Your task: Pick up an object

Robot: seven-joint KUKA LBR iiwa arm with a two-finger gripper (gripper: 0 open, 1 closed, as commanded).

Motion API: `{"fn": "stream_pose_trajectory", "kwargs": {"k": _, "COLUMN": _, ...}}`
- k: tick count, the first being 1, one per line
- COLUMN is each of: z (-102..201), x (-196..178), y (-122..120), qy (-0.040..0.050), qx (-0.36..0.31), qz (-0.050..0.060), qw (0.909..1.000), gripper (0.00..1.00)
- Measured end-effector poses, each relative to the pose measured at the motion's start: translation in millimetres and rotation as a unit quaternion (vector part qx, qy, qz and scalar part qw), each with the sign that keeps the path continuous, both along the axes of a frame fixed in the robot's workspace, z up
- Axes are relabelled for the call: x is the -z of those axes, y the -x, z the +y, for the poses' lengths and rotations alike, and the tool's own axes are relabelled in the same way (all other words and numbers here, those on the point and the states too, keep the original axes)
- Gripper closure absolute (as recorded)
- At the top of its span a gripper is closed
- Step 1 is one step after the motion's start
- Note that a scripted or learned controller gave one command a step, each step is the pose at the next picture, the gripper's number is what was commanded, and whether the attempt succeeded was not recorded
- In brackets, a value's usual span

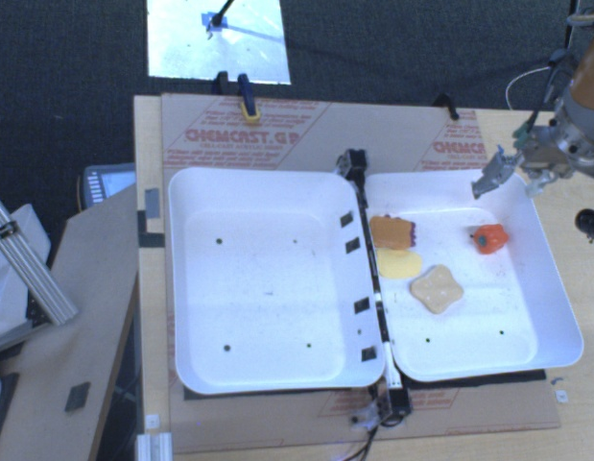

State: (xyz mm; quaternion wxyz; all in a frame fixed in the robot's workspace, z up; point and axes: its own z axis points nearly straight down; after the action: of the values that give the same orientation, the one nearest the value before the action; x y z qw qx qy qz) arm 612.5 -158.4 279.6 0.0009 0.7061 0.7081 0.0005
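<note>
The gripper (pixel 515 173) is seen spread apart, nothing between its fingers — poised above the right bin (pixel 546 286), near an orange object (pixel 488 238).

Grey metal tool (pixel 515 172), looping pale cable (pixel 527 73).

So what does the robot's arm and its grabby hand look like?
The metal two-finger gripper is grey and silvery, with pale pointed fingers. Above it sits a chunky grey wrist with an orange-brown patch at the top, and thin light cables loop beside it.
</note>
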Motion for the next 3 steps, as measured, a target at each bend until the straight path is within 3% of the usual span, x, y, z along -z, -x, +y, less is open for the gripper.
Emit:
{"fn": "stream_pose_trajectory", "kwargs": {"k": 1, "z": 0.0, "x": -11.4, "y": -1.0, "qy": 0.0004, "qx": -0.002, "qz": -0.002, "qw": 1.0, "gripper": 1.0}}
{"fn": "stream_pose_trajectory", "kwargs": {"k": 2, "z": 82.8, "x": -86.1, "y": -20.1, "qy": 0.0, "qx": -0.005, "qz": -0.005, "qw": 1.0, "gripper": 1.0}}
{"fn": "stream_pose_trajectory", "kwargs": {"k": 3, "z": 193.8, "x": -100.6, "y": -1.3, "qy": -0.0023, "qx": -0.006, "qz": -0.001, "qw": 1.0, "gripper": 1.0}}
